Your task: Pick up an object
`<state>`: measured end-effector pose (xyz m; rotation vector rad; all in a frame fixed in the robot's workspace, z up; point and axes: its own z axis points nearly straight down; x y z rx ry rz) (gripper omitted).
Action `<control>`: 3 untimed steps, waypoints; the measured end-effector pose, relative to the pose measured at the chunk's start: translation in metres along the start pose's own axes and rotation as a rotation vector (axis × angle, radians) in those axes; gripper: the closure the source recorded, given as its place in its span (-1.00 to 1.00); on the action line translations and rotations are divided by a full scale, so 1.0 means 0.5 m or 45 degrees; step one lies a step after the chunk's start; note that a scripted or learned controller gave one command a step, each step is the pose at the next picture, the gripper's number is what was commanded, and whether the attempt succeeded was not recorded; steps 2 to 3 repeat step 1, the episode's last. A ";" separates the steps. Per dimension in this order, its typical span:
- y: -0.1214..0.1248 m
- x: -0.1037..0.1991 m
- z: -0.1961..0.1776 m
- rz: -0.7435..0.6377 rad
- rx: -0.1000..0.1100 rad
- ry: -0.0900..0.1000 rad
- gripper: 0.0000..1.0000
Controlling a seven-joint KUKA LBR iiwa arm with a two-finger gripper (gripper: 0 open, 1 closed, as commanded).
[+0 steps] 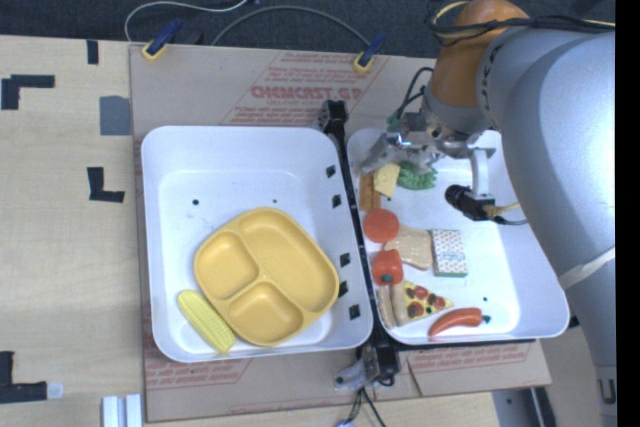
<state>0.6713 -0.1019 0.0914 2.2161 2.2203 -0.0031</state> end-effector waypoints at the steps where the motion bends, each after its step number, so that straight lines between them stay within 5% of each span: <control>1: 0.004 -0.001 -0.027 0.000 -0.020 -0.003 1.00; 3: 0.004 -0.001 -0.027 0.000 -0.020 -0.003 1.00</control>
